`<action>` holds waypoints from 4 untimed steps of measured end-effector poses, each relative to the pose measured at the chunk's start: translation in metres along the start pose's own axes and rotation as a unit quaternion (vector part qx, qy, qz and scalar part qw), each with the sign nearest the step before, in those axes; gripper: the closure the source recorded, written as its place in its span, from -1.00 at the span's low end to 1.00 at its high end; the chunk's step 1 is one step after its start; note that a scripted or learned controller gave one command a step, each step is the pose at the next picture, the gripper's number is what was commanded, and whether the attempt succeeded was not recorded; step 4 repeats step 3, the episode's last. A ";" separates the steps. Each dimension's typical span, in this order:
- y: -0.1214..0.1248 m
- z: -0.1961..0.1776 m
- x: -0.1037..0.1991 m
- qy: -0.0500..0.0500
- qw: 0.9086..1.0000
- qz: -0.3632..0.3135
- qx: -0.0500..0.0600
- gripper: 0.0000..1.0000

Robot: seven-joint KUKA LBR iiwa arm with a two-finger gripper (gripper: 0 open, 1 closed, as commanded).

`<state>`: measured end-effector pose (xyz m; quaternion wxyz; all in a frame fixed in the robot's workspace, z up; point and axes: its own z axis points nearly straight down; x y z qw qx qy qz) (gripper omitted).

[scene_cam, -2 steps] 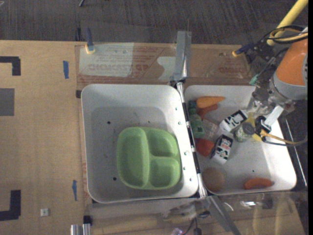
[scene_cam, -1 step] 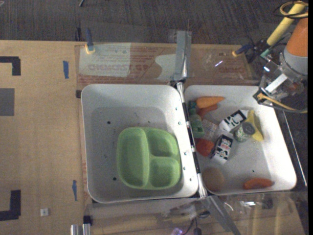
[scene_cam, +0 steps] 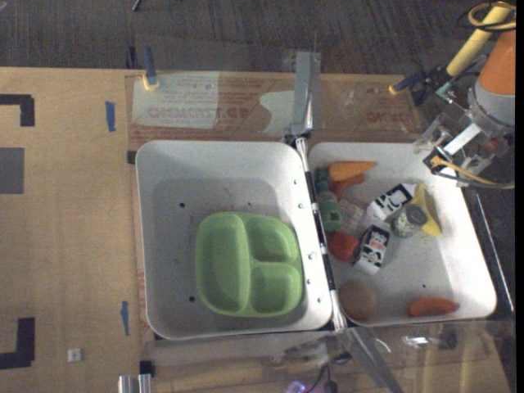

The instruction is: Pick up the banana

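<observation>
The banana [scene_cam: 429, 217] is yellow and lies in the right bin [scene_cam: 463, 268], near its right wall. A grey can [scene_cam: 408, 219] rests against its left side and hides part of it. My gripper [scene_cam: 449, 148] hangs over the bin's far right corner, up and to the right of the banana and well apart from it. Nothing shows between the gripper and the banana.
The right bin also holds an orange carrot [scene_cam: 351, 171], two black-and-white cartons [scene_cam: 390, 201] [scene_cam: 374, 246], a green item [scene_cam: 330, 213], a red item [scene_cam: 343, 245], a brown round item [scene_cam: 358, 299] and an orange piece [scene_cam: 432, 306]. A green divided plate [scene_cam: 248, 262] sits in the left bin [scene_cam: 164, 178].
</observation>
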<state>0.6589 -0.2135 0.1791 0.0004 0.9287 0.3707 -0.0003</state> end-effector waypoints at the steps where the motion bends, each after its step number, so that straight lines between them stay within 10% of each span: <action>1: -0.033 0.088 -0.019 0.011 0.998 -0.062 0.001 -1.00; 2: -0.032 0.077 -0.019 0.010 0.998 -0.063 -0.001 1.00; 3: -0.046 -0.083 0.033 0.000 0.998 0.059 0.000 1.00; 4: -0.046 -0.083 0.033 0.000 0.998 0.059 0.000 1.00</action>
